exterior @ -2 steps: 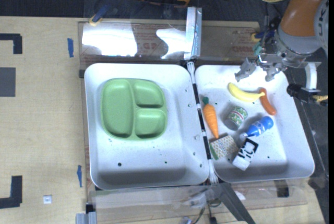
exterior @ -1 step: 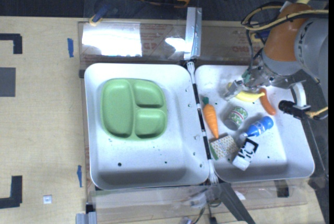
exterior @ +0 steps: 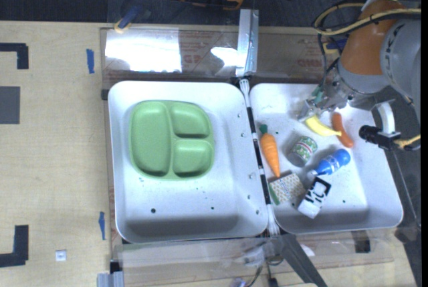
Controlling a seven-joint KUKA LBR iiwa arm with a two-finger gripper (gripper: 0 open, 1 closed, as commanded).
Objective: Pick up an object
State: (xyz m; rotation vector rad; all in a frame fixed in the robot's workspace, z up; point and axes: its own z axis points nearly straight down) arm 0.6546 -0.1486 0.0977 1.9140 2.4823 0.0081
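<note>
The right bin (exterior: 381, 209) holds several small objects. An orange carrot (exterior: 270, 152) lies by its left wall. A yellow banana (exterior: 321, 126) and an orange sausage-shaped piece (exterior: 342, 130) lie at the back right. A green-and-white can (exterior: 303, 148), a blue bottle (exterior: 332, 162), a speckled brown pad (exterior: 285, 186) and a white-and-black box (exterior: 314, 197) fill the middle and front. My gripper (exterior: 319, 104) hangs low at the bin's back, just above and behind the banana, with nothing visibly held.
A green divided plate (exterior: 172, 138) sits in the left bin (exterior: 134, 219). The grey arm with its orange band (exterior: 364, 45) reaches in over the right bin's back right corner. A black cable fitting (exterior: 376, 135) overhangs the right wall.
</note>
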